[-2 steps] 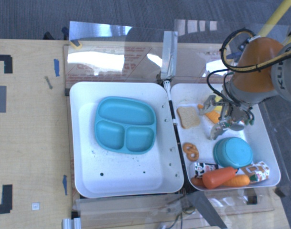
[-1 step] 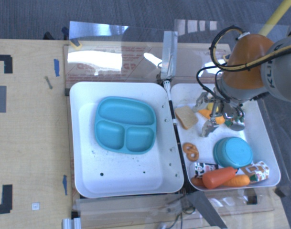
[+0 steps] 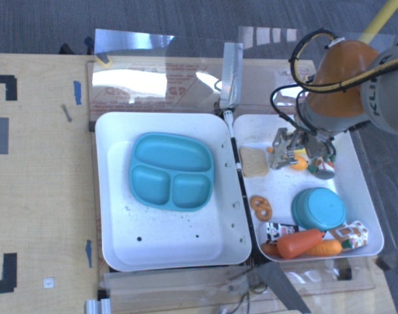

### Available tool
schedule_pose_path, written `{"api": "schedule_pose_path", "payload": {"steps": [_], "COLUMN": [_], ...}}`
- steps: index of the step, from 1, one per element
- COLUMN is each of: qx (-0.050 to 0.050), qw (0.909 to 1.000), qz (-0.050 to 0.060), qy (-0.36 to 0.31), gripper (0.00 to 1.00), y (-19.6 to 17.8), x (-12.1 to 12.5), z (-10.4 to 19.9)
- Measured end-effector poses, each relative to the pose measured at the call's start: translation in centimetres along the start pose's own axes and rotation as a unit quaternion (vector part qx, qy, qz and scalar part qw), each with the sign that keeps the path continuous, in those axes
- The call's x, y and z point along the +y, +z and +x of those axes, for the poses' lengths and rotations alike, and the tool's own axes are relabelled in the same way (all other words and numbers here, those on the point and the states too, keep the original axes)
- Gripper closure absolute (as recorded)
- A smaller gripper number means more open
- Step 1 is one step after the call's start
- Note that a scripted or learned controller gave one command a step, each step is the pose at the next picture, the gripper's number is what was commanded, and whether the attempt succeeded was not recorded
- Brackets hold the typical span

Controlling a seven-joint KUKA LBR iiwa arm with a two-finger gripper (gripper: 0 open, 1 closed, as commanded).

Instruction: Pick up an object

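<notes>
My gripper (image 3: 301, 157) hangs low in the far part of the right bin (image 3: 368, 195), under the orange wrist band. It is open, its fingers spread to either side of a small yellow-orange toy (image 3: 299, 161) that lies on the bin floor. A tan bread slice (image 3: 253, 161) lies just left of the gripper. Nearer the front are a pretzel (image 3: 261, 207), a blue bowl (image 3: 318, 209), a red-orange carrot-like piece (image 3: 300, 242) and a small printed carton (image 3: 353, 235).
The left bin (image 3: 114, 241) holds a blue divided plate (image 3: 172, 171). A metal divider (image 3: 240, 175) runs between the bins. Cables loop above the wrist at the right bin's far side.
</notes>
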State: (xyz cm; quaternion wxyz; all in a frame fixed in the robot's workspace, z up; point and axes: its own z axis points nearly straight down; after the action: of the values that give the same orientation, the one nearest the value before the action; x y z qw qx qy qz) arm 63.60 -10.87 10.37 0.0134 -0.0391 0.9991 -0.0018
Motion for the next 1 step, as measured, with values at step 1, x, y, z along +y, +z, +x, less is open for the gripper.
{"api": "schedule_pose_path", "payload": {"steps": [1], "qx": [0.008], "qw": [0.9966], "qz": [-0.003], "qy": [-0.082], "gripper": [1.0], "y": [1.67], "x": [-6.06], "z": [-2.8]}}
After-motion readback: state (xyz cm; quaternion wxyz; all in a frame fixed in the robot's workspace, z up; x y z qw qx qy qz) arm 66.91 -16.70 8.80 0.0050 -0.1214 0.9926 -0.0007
